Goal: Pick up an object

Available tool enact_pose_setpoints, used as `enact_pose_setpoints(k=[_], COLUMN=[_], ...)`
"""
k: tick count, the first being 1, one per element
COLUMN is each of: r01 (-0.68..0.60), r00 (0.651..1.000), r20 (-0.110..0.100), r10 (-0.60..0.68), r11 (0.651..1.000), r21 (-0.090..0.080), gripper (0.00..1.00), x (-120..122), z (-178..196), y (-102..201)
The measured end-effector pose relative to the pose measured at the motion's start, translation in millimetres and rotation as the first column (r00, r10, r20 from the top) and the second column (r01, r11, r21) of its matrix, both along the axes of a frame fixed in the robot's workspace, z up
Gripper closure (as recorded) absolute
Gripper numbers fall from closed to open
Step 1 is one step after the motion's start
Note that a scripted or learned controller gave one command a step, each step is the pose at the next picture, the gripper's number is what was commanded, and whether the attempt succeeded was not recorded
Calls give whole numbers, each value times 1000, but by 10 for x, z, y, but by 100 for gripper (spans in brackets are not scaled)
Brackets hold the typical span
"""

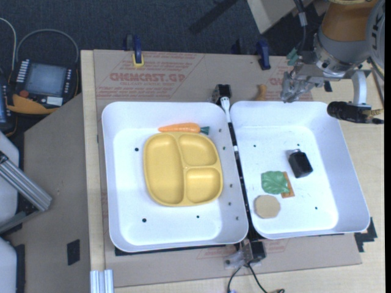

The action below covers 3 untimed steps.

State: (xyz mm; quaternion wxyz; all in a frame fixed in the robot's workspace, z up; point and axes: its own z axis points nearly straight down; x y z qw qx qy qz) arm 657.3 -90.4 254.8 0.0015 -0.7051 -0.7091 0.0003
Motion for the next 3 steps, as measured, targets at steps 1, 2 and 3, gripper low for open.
enact_pose_setpoints(k=[1, 2, 3], r01=[-1, 0, 0], r00=[1000, 1000, 1000], r20=[0, 0, 5], r10=[1, 0, 0], r11=[1000, 1000, 1000], r21=[1, 0, -1], gripper=[100, 100, 100], x=[-85, -186, -93], z=[-85, -148, -128], y=[618, 1136, 1625])
